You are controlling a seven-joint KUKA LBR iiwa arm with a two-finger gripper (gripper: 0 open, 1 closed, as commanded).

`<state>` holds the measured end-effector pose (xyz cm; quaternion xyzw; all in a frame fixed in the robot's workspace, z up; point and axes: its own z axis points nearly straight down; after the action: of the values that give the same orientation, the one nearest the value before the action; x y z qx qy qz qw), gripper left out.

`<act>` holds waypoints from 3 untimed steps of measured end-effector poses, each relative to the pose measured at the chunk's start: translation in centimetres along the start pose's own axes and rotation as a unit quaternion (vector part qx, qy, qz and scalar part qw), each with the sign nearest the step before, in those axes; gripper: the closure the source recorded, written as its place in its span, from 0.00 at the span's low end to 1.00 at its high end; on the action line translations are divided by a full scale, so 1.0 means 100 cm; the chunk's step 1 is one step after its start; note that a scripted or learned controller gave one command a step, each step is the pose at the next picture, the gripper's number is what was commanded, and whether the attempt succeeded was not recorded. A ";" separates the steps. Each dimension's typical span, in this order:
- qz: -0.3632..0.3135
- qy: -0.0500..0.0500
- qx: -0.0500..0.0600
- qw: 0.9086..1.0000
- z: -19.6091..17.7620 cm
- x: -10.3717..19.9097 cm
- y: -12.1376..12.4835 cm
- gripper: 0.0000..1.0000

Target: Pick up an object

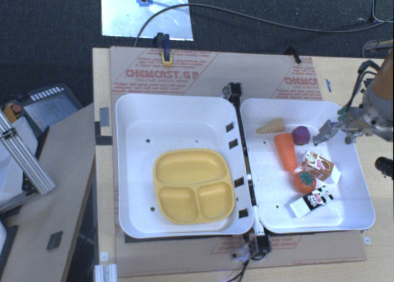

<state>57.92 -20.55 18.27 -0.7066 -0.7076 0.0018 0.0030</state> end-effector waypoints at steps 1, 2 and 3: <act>-0.001 -0.001 -0.004 1.000 -0.004 0.000 0.002 0.00; -0.001 -0.001 -0.003 1.000 0.057 0.002 0.006 0.00; 0.000 -0.001 -0.004 1.000 0.099 0.002 0.007 0.00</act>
<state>58.59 -20.32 8.41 -0.7063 -0.7079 -0.0003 -0.0009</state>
